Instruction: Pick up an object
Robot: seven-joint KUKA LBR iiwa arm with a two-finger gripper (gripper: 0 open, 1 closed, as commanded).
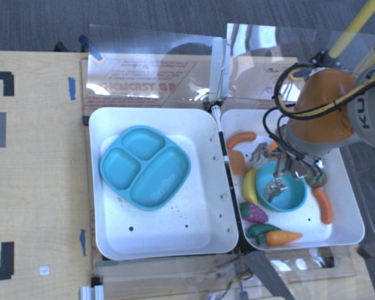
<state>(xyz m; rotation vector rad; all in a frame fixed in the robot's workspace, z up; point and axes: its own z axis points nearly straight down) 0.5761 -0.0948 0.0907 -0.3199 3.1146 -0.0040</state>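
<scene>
Wood surface (37, 186), two white bins: right bin (350, 220) has gripper (277, 186) low over the blue bowl (290, 195), banana (250, 187) just left, jaws' state unclear.

A blue divided plate (145, 167) lies in the left bin (200, 230).

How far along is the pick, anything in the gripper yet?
Done: the gripper has reached the right bin and sits low over the blue bowl. In hand: nothing visible between its fingers. Left: closing on an object and lifting it. The banana, carrot and grapes lie in that bin; the blue divided plate sits in the left bin.
</scene>
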